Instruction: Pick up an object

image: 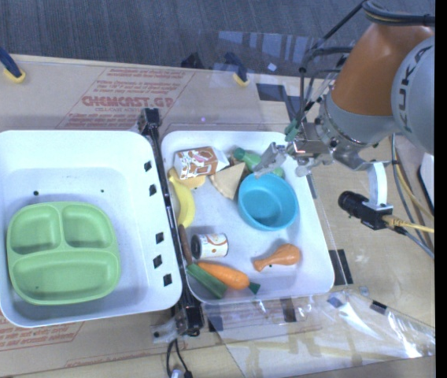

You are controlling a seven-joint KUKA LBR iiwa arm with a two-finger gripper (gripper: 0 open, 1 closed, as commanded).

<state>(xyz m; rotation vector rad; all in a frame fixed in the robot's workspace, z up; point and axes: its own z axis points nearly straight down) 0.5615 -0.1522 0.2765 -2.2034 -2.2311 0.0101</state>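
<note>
The gripper [273, 157] hangs at about one o'clock over the right bin [318, 246], just above the far rim of the blue bowl [267, 202]; whether it is apart or together cannot be told from this slanted view, and nothing shows between its tips. The grey arm [381, 69] with its orange band reaches in from three o'clock. In the right bin, the bowl sits toward two o'clock from the bin's middle. At eleven o'clock lies a small snack packet [195, 164], with a tan wedge [228, 181] just beside it and a green piece [248, 157] at twelve o'clock, near the gripper. A banana [182, 200] lies along the nine o'clock wall. Toward seven o'clock rests a small can [210, 246] on its side, and below it a carrot [223, 275] touching a dark green vegetable [206, 280]. An orange drumstick [277, 257] lies at five o'clock, apart from the bowl. The left bin [19, 156] holds a green divided tray [64, 252] toward its seven o'clock corner.
</note>
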